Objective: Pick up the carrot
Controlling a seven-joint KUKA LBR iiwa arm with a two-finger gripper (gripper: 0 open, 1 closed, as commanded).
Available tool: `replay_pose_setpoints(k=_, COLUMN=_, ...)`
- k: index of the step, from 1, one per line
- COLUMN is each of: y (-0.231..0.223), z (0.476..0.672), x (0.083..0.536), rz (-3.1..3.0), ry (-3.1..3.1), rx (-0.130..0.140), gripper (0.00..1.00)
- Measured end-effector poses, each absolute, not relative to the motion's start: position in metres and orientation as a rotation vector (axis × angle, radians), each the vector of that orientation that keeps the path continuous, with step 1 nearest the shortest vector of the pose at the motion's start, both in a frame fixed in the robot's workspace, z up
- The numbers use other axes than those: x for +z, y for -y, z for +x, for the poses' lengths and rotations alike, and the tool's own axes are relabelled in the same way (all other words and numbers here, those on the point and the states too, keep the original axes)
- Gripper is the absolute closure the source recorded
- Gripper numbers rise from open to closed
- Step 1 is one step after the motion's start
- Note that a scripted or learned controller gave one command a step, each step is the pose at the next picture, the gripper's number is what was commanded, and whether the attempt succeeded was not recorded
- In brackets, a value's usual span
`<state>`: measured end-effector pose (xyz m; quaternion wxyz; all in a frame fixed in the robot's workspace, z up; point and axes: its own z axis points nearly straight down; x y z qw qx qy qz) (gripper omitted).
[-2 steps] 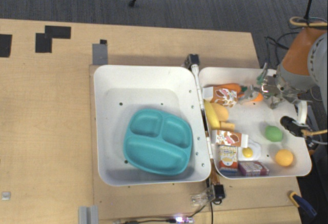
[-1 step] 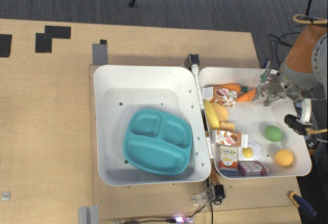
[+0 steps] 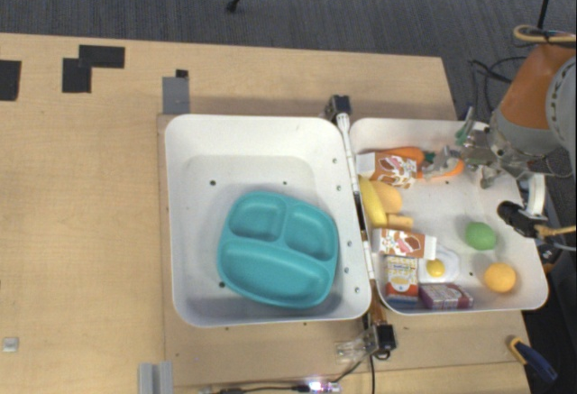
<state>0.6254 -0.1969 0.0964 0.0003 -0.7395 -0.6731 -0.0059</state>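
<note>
The carrot (image 3: 444,171) is a short orange piece lying near the back of the right bin (image 3: 532,293), just right of an orange-and-white carton (image 3: 397,167). My gripper (image 3: 462,158) reaches in from the right and sits right over the carrot's right end, partly covering it. The grey arm with its orange band (image 3: 532,86) stands over the bin's back right corner. From this angle I cannot tell whether the carrot is gripped.
The right bin also holds a banana (image 3: 370,200), two small cartons (image 3: 401,259), a purple box (image 3: 444,296), a lemon (image 3: 435,269), a lime (image 3: 480,235) and an orange (image 3: 499,277). A teal divided plate (image 3: 279,248) lies in the left bin (image 3: 180,203).
</note>
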Motion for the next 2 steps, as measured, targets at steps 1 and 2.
replay_pose_setpoints(k=1, y=0.192, z=0.655, x=0.085, rz=-2.423, ry=1.986, rx=-0.007, gripper=0.00)
replay_pose_setpoints(k=2, y=0.193, z=0.656, x=0.097, rz=-2.423, ry=2.000, rx=-0.004, gripper=1.00)
